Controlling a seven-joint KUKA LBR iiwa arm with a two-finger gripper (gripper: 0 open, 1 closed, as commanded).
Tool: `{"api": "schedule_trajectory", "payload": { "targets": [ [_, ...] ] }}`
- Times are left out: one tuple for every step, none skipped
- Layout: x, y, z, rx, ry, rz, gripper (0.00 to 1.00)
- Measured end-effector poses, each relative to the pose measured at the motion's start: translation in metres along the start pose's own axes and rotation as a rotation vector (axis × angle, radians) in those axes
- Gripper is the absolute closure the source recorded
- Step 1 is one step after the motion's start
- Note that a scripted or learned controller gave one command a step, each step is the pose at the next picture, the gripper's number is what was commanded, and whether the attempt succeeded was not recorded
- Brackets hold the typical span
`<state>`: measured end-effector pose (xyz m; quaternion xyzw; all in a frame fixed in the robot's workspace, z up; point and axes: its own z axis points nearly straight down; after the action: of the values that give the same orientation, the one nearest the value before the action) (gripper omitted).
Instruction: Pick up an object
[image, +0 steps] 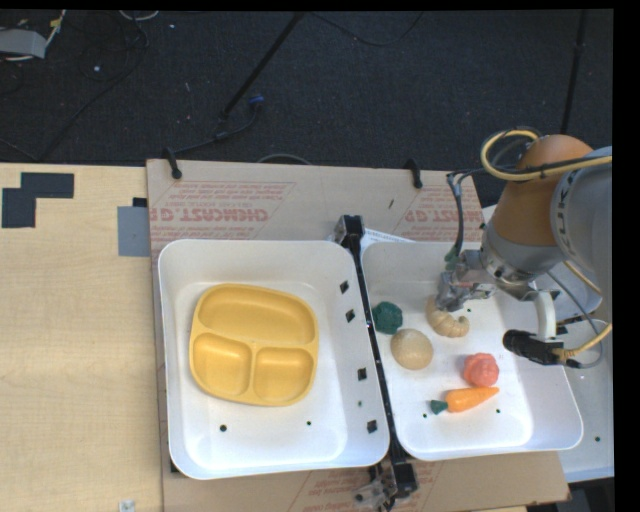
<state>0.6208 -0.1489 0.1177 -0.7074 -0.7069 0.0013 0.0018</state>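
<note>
The right bin (520, 425) holds several toy foods: a dark green piece (387, 317), a round beige ball (411, 349), a red strawberry-like piece (481, 369), an orange carrot (465, 400), and a pale curved piece (449, 322). My gripper (455, 297) reaches in from the right and hangs directly over the pale curved piece, its tips at or just above it. I cannot tell whether anything is between them.
In the left bin (190, 420) lies a yellow divided plate (254, 343). A black divider (366, 340) separates the two bins. The arm and its cables (545, 215) occupy the back right corner above the right bin.
</note>
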Motion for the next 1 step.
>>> {"api": "schedule_trajectory", "payload": {
  "targets": [
    [0.0077, -0.006, -0.0538, -0.006, -0.001, -0.002, 1.0]
  ]
}}
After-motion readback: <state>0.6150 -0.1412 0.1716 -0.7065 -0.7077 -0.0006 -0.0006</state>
